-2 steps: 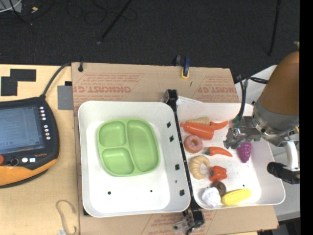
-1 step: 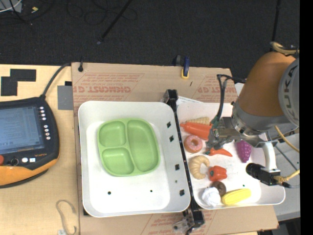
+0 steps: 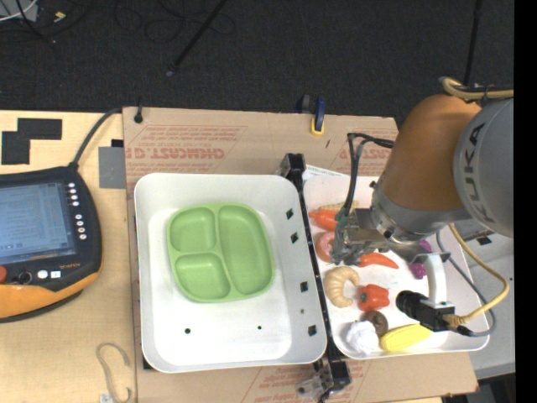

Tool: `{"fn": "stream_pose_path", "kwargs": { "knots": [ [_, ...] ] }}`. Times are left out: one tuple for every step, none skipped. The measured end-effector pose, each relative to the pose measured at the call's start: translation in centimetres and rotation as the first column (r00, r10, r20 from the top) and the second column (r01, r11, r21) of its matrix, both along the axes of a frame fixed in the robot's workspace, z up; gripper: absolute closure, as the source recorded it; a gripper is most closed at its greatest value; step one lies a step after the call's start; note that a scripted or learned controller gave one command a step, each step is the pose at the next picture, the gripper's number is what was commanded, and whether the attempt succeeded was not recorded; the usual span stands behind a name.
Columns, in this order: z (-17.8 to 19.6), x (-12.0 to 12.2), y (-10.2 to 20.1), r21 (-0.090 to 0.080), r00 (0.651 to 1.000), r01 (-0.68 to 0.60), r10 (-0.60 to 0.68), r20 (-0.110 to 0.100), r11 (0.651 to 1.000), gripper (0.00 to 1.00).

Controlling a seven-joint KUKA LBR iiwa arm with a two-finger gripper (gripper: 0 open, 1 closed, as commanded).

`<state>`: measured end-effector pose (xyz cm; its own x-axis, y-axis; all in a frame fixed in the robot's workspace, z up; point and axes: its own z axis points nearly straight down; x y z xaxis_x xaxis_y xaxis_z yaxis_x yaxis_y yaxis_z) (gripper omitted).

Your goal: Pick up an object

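Note:
My gripper hangs low over the left part of the right bin, with the grey and orange arm reaching in from the right. Under and around it lie an orange carrot-like piece, a pink piece and a red chili. In front of the gripper are a beige curled pastry, a red pepper, a brown piece, a white crumpled thing and a yellow piece. The arm hides part of the bin's back.
The left bin holds a green divided plate. A small purple item lies to the right of the chili. A control tablet rests on the bench at far left. A black divider runs between the bins.

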<state>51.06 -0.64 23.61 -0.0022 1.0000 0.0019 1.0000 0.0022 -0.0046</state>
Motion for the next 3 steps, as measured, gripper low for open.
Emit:
{"fn": "stream_pose_path", "kwargs": {
  "knots": [
    [-1.8,-0.6,5.4,-0.001,1.000,0.002,-0.002,0.000,1.000,1.00],
    [0.1,-0.7,4.5,-0.002,1.000,0.000,0.000,0.003,1.000,1.00],
    [-0.5,-1.3,4.2,-0.002,1.000,0.002,-0.002,0.000,1.000,1.00]
  ]
}}
